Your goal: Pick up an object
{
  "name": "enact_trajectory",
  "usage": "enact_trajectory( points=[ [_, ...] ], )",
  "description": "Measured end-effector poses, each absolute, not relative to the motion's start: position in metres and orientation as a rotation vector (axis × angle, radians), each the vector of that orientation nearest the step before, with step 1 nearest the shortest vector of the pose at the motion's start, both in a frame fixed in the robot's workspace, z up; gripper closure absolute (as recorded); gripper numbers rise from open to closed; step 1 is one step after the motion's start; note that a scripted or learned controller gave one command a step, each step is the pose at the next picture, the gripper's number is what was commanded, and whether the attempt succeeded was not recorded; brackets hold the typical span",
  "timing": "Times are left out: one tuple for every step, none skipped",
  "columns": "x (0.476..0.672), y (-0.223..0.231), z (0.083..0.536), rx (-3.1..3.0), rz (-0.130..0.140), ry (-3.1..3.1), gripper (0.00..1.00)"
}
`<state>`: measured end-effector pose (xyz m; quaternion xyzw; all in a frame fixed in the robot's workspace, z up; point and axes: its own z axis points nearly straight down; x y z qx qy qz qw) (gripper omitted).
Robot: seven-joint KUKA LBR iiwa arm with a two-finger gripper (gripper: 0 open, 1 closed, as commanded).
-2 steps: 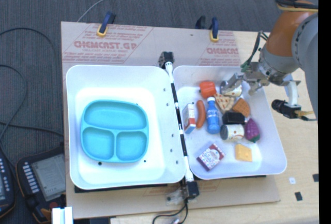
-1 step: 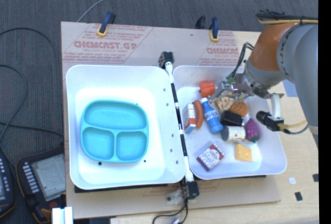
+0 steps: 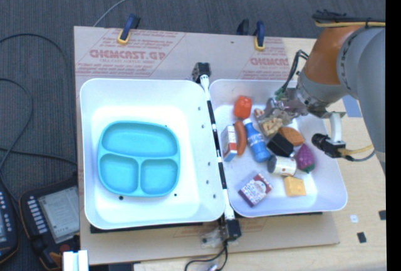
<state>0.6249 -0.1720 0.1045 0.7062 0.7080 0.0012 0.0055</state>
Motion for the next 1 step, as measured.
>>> enact_trajectory(
  points=[
    [0.6224,-0.1232,0.162,2.219,-0.001,2.226,1.0]
  ],
)
